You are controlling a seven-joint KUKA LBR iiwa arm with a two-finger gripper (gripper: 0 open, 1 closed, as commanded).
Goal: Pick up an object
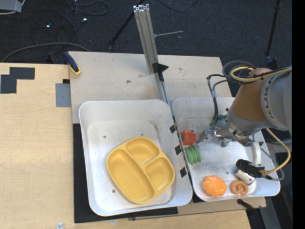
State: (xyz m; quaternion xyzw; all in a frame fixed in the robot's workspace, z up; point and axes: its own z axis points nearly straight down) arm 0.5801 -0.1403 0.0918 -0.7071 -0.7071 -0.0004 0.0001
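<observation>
My gripper (210,133) hangs low in the right bin (200,109), in its middle part. Just to its left lies a small red-orange thing (188,137), close to the bin's left wall. A green ribbed thing (193,154) lies right below the red one. At the bin's front sits an orange ball-like thing (214,185), with a small brown ring-shaped thing (239,187) to its right. Nothing shows in the gripper's grasp.
The left bin (95,123) holds a yellow divided plate (140,169). An upright metal post (147,37) stands behind the bins. The grey arm with its orange band (248,101) reaches in over the right bin's far right side.
</observation>
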